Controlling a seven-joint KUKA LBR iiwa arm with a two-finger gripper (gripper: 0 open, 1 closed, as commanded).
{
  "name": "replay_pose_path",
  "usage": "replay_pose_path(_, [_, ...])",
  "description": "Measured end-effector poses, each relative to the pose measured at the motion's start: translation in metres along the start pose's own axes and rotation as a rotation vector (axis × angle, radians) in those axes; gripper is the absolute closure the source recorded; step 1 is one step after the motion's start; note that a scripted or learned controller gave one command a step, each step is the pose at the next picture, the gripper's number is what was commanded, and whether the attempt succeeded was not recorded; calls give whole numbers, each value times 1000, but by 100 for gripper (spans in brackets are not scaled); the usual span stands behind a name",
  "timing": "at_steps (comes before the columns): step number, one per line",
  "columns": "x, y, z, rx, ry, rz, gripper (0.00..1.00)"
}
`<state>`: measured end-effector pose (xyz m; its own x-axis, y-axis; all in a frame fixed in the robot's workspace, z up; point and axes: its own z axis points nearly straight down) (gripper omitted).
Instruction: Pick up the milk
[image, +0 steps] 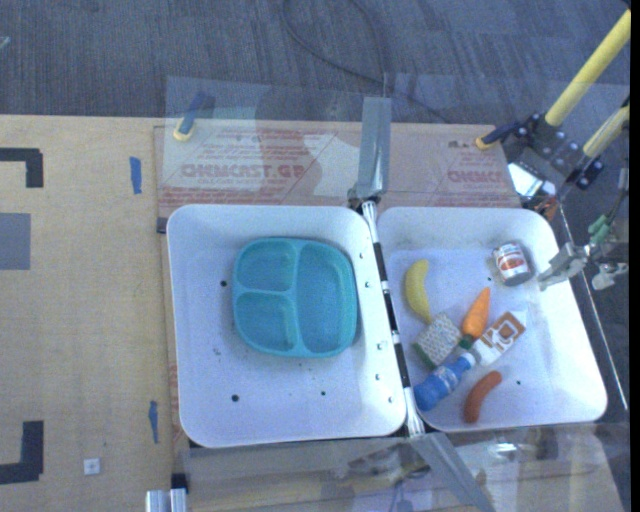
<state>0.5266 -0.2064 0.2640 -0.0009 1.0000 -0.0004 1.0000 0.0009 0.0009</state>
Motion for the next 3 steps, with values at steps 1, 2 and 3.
replay_pose_path(1, [-12,12,160,-4,4,-128,0])
replay_pose_path(2, [-9,-43,175,-8,5,-165,0])
replay_pose_path(3, [-14,-43,165,-12,-3,-157,100])
